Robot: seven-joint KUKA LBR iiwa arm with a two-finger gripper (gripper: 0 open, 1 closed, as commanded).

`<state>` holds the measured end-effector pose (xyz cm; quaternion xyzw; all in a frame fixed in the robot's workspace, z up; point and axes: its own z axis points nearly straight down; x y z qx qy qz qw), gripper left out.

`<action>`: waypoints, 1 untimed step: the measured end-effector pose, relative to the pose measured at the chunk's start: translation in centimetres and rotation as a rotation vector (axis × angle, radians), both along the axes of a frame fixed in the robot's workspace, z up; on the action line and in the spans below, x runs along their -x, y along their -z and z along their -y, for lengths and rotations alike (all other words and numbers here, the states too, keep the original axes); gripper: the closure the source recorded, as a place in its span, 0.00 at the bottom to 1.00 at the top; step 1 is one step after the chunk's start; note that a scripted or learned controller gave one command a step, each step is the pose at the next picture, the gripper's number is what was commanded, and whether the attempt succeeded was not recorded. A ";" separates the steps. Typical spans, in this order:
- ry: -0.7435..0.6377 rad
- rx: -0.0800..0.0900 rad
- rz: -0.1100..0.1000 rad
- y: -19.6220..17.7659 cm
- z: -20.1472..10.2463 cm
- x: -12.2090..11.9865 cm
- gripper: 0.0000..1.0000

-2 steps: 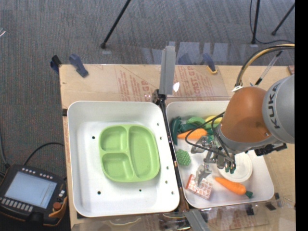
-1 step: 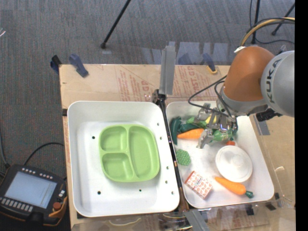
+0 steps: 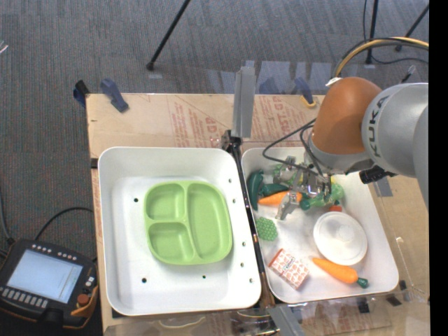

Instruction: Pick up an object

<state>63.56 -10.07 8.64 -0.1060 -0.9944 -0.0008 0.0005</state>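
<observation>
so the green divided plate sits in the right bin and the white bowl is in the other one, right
Not quite. The camera view shows the green divided plate in the left bin, not the right. The white bowl is in the other one, the right bin.

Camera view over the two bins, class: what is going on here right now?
A grey robot arm reaches in from the right, and its gripper is low in the right bin, over a carrot among some green toys. A white bowl, a second carrot and a small red-and-white box also lie in that bin. The left bin contains a green divided plate. Nothing looks lifted yet.
</observation>
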 end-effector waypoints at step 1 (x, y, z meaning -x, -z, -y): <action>-0.006 0.003 0.014 -1.7 -0.1 -0.5 1.00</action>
